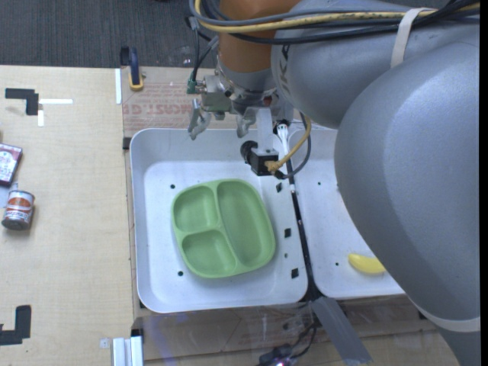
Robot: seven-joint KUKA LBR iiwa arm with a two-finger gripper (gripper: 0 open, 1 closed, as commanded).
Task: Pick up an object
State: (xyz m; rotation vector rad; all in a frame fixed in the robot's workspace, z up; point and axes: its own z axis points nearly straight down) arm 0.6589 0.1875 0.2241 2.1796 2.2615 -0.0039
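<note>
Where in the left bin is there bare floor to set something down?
The green divided plate takes the middle of the left bin. Bare floor lies along the far wall between plate and gripper, in a strip by the left wall, and along the near wall. The right side, toward the divider, is tight. The right bin's yellow banana-like object sits beside the arm.

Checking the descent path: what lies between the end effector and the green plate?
Nothing: bare white bin floor separates the end effector from the green plate in the camera view.
</note>
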